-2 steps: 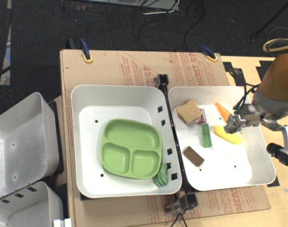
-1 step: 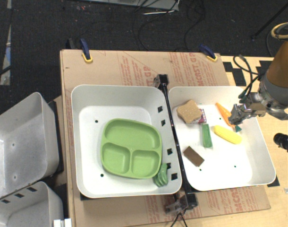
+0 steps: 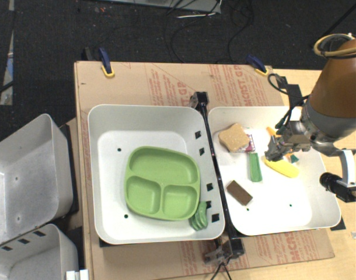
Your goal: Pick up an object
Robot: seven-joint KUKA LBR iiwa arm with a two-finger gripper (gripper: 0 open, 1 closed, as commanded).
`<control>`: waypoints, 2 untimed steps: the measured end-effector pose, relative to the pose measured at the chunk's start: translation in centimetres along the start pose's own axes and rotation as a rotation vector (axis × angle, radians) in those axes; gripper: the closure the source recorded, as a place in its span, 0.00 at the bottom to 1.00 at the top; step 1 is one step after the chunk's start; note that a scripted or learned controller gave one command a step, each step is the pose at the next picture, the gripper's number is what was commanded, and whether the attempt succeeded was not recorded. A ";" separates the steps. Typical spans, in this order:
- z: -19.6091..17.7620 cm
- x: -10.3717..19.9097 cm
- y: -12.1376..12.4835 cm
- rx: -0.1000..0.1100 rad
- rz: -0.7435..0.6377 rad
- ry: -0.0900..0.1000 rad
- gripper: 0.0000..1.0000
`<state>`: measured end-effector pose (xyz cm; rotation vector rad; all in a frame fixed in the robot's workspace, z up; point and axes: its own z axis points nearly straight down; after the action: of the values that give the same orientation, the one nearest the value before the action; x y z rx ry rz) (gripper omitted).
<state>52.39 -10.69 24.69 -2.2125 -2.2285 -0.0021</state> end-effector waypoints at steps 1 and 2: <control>0.1 4.4 -0.5 0.001 -0.001 0.000 1.00; 1.5 9.4 -1.4 0.002 0.000 0.000 1.00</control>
<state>50.97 -1.33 23.18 -2.2108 -2.2274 0.0001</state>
